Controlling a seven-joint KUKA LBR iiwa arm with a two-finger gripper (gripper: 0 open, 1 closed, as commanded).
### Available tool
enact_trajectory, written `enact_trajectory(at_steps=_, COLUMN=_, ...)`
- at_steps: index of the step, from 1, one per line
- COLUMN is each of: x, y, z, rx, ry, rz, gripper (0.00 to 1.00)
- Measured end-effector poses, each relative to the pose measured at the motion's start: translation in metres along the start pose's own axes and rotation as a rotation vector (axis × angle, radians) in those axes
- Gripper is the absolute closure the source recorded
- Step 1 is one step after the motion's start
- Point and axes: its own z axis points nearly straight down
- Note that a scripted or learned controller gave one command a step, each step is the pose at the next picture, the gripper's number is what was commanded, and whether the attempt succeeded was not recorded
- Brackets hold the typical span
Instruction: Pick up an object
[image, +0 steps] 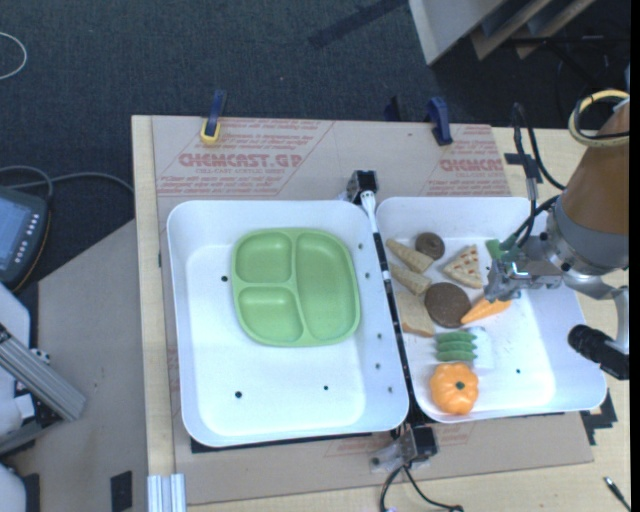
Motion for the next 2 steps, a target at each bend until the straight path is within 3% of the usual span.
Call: enact_trajectory(at_steps=2, x=0.115, y=-0.019, z=-0.012, rx=0.009, ry=0.005, rz=-0.006, gripper=1.0)
